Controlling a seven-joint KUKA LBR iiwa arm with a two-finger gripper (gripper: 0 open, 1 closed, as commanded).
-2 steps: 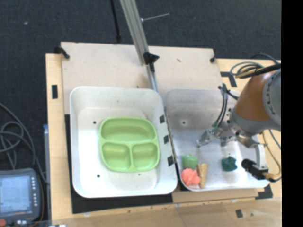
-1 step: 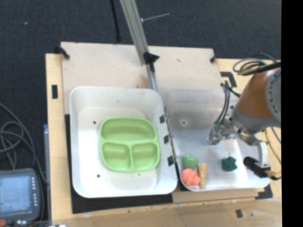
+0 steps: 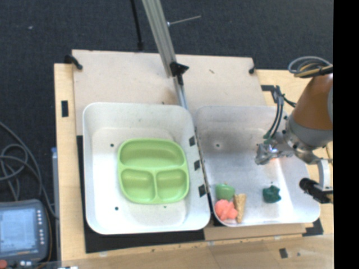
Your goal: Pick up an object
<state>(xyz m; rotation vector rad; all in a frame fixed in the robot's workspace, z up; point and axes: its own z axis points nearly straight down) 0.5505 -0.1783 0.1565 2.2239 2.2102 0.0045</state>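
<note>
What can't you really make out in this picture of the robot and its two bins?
- Gripper, camera view: too small and blurred to tell its state.
- Dark green object: too small to identify.
- Pink, tan and light green pieces in the right bin: bunched together, shapes unclear.
- Arm: cut off beyond the wrist.

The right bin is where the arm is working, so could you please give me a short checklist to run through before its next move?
1. Objects within the right bin: ok; dark green piece, green block, cone and pink piece lie near its front.
2. Gripper empty: cannot tell.
3. Gripper above a target: not ok; it hangs behind the dark green piece.
4. Isolated target: ok; the dark green piece lies apart.
5. Front cluster separable: not ok; the three crowd together.
</note>
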